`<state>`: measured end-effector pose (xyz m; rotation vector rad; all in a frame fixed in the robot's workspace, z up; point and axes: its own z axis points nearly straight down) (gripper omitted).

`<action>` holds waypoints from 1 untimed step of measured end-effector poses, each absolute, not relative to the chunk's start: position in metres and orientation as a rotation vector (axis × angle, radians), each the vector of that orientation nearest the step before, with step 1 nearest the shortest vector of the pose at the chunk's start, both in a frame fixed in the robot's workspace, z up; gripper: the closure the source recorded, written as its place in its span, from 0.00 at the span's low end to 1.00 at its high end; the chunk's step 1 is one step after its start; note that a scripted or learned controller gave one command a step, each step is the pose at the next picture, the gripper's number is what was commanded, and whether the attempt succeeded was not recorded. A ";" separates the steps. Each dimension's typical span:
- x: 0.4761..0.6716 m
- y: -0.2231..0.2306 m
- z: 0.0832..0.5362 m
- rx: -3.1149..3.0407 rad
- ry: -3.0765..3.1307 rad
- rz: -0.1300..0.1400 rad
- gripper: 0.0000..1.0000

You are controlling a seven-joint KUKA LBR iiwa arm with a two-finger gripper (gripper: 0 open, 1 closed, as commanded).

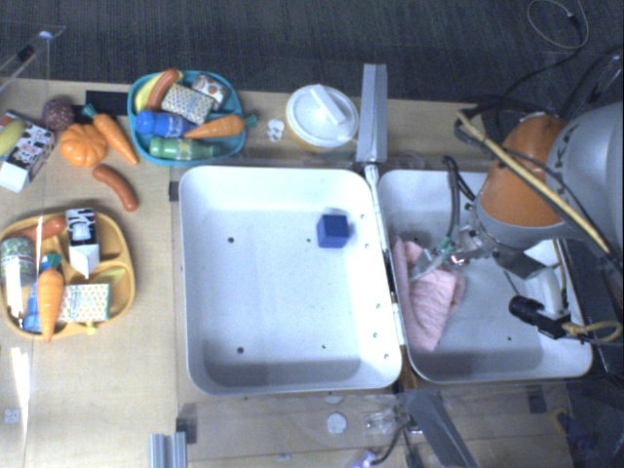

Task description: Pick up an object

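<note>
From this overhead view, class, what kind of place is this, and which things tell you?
Probably a robotics lab bench for grasping trials: a grey robot arm reaches over two white bins, and baskets of toy food sit alongside.

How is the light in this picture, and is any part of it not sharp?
Camera view: even, cool light; soft shadow along the near wall of the left bin; blue cube fairly sharp; gripper and pink cloth soft and hard to resolve.

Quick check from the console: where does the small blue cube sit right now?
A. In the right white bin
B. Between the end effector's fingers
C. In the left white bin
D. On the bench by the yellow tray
C: the small blue cube rests on the floor of the left shallow white bin, toward its upper right, apart from the end effector over the right bin.
</note>
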<state>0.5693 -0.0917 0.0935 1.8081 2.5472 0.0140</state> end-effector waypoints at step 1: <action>0.571 -0.089 0.105 1.805 2.548 0.023 1.00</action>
